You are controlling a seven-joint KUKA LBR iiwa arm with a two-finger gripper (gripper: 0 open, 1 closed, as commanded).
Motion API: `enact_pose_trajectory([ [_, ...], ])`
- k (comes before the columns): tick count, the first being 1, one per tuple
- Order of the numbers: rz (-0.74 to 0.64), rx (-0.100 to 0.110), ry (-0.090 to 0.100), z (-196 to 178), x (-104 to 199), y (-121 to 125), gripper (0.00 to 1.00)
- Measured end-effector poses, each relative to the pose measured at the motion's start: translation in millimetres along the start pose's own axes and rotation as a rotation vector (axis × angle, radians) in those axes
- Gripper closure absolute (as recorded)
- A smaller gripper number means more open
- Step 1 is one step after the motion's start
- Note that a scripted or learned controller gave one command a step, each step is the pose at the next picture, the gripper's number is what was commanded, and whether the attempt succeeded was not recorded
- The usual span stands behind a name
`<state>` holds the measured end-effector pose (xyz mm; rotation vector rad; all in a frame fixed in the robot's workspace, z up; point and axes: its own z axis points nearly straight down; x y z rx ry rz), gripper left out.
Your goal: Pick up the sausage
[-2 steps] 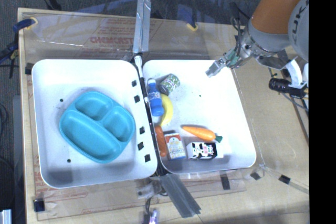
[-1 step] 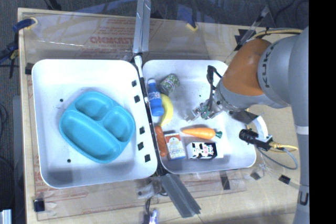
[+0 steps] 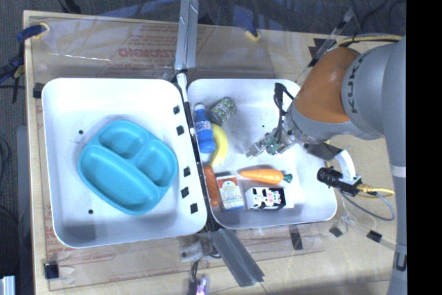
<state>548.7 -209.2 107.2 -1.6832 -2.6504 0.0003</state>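
- Camera view, fixed above the bench, is where the gripper (image 3: 268, 144) is seen, lowered into the right bin (image 3: 314, 207) over a bare patch of its white floor, a little right of that bin's middle.
- Whether the fingers are spread or closed cannot be told, since they are small and dark against the floor; nothing is seen between them.
- The arm (image 3: 345, 93) is seen reaching in from the right, its orange band above the wrist and its grey links running off the right side.
- The carrot (image 3: 261, 175) is laid crosswise just on the near side of the gripper, apart from it, with its green top pointing right.
- The sausage (image 3: 211, 186) is found along the left wall of the right bin, toward the near end, lying lengthwise; it is well apart from the gripper and untouched by it.
- An orange carton (image 3: 230, 191) is seen just right of the sausage, and a black-and-white carton (image 3: 266, 199) is set beside it, near the bin's near wall.
- A banana (image 3: 220, 143) and a blue bottle (image 3: 204, 130) are laid side by side left of the gripper, farther back than the sausage.
- A green can (image 3: 222, 109) is tipped on its side toward the far end.
- In the left bin (image 3: 62, 100), a blue divided plate (image 3: 127, 165) is laid.
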Motion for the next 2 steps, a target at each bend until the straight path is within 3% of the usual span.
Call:
enact_pose_trajectory([
  [1, 0.053, -0.003, -0.003, -96.1, -24.2, 49.9, 1.0],
  [2, 0.206, 0.002, 0.0, -18.7, 3.2, -7.6, 1.0],
])
